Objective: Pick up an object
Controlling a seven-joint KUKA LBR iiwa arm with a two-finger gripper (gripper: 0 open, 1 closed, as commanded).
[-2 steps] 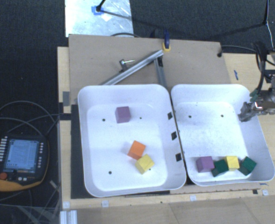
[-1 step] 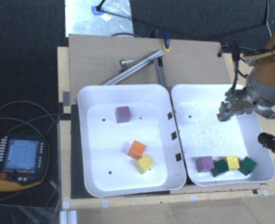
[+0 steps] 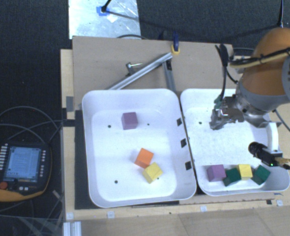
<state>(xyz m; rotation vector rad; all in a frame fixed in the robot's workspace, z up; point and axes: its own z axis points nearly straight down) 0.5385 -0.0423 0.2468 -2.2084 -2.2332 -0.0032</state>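
Note:
My gripper hangs over the upper left part of the right bin, above bare white floor. No object lies under or beside it. Along that bin's front wall sit a purple cube, a dark green block, a yellow cube and another green block. The left bin holds a purple cube near its back, with an orange cube and a yellow cube touching near the front middle.
The two bins meet at a raised rim with black clips. A metal bar lies on the board behind the left bin. A teach pendant rests on the floor at left. Cables hang near the arm's wrist.

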